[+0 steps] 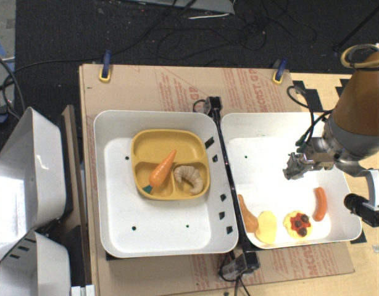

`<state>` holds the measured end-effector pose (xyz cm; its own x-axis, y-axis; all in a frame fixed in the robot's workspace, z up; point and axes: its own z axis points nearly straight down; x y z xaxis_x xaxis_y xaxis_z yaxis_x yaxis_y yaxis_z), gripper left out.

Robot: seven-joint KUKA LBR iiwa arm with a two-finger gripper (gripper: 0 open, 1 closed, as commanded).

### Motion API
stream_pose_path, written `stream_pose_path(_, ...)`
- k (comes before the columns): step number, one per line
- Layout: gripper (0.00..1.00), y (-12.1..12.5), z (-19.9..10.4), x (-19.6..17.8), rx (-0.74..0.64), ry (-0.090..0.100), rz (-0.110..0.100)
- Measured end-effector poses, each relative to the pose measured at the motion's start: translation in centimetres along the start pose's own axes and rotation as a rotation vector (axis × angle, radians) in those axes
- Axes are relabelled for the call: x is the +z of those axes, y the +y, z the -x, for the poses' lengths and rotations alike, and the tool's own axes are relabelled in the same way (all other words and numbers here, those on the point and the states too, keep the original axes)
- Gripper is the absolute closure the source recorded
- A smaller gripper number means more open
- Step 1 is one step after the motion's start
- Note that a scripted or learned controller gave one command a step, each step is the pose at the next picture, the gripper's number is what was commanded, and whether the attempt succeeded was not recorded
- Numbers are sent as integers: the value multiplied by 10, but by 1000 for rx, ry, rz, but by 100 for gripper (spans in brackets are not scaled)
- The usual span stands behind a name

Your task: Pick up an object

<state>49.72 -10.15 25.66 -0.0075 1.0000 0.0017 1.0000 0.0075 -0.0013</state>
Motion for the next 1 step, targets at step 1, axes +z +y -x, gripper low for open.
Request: stream_pose_path(1,100,2,-48,15,0,0,0)
